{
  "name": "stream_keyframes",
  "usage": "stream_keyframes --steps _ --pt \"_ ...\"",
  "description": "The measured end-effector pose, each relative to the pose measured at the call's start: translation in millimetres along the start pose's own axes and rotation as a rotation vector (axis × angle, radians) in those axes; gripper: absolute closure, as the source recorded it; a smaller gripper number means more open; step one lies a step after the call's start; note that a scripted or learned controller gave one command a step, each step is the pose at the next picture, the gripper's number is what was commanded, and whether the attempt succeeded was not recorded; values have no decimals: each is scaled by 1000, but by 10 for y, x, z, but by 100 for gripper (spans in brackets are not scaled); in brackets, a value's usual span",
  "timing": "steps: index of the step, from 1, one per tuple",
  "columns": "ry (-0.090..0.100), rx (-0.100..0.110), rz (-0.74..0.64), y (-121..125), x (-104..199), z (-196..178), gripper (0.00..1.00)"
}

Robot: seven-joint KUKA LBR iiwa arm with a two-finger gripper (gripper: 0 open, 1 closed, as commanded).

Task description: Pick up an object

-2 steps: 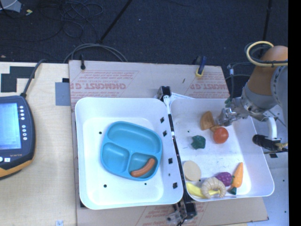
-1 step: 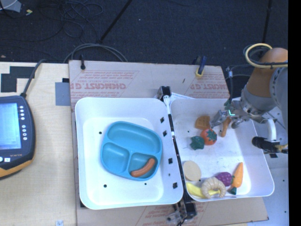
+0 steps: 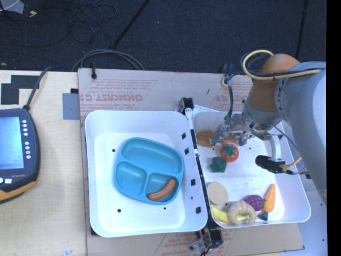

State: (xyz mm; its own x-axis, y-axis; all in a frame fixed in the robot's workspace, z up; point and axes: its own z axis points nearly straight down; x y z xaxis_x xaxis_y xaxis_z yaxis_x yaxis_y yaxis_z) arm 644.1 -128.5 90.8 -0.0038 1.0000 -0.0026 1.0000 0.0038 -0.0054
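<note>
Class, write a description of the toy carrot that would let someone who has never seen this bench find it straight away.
Of the two white bins, take the right bin, the one that the arm reaches into. Look near its front right corner: the carrot is a small orange cone standing nearly on end, right beside a purple toy. Its tapered shape sets it apart from the round red tomato farther back.

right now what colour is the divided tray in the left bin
Blue, a bright sky blue; the divided tray shows best in the camera view, in the left bin.
</note>
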Motion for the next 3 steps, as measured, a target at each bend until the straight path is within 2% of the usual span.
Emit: stream_keyframes --steps 1,2,3 --pt "4 0 2 -200 419 34 0" --pt "1 -6 7 -737 91 -958 0" --pt "3 -1 6 -725 95 -1001 100"
